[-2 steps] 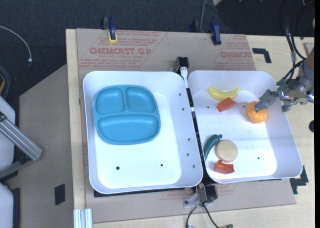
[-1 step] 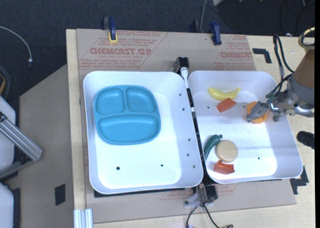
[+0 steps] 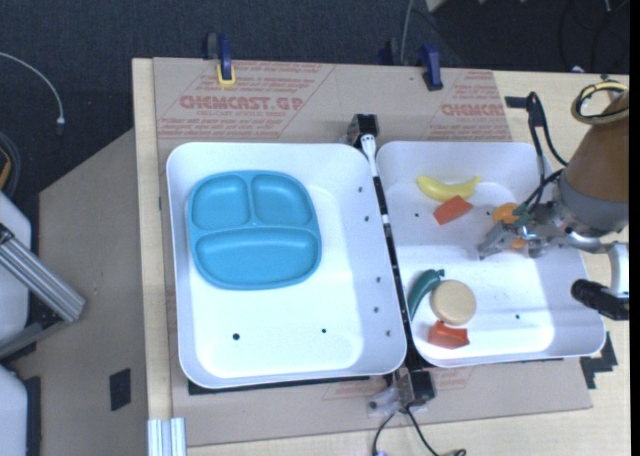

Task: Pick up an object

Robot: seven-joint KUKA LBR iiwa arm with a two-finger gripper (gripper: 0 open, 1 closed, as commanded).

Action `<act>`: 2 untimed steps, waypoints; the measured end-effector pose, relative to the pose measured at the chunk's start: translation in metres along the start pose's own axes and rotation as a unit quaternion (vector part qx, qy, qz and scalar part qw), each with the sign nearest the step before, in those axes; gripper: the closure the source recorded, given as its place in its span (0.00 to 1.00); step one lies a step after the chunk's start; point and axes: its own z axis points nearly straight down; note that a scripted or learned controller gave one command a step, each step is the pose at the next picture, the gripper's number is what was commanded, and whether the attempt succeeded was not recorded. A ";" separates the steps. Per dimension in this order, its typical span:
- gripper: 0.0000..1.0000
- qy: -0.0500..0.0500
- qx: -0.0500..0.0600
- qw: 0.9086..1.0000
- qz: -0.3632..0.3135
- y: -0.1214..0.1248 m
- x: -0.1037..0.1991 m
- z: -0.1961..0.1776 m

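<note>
The gripper (image 3: 497,241) hangs low in the right bin (image 3: 530,339); whether its fingers are spread or closed cannot be told. Just beside it lies a small orange piece (image 3: 506,212). One banana (image 3: 446,185) lies with its long axis left to right, above one red block (image 3: 452,210). Nearer the front sit one green pepper (image 3: 424,287), one tan disc (image 3: 452,302) and one red wedge (image 3: 448,335). One blue divided plate (image 3: 255,230) sits in the left bin (image 3: 270,344). The board (image 3: 300,94) reads "CHEMCAST".

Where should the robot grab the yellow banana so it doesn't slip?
Best bet: the middle of the banana, coming straight down from above. It lies flat in the right bin, long and thin, running left to right, so closing across its narrow width should fit. Its ends taper, so they would probably slip. The red piece sits just below it, so the middle leaves little room on that side.
</note>
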 end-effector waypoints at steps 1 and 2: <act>1.00 -0.002 -0.004 1.000 0.000 0.002 -0.001 -0.014; 1.00 -0.003 -0.007 1.000 -0.001 0.006 0.000 -0.078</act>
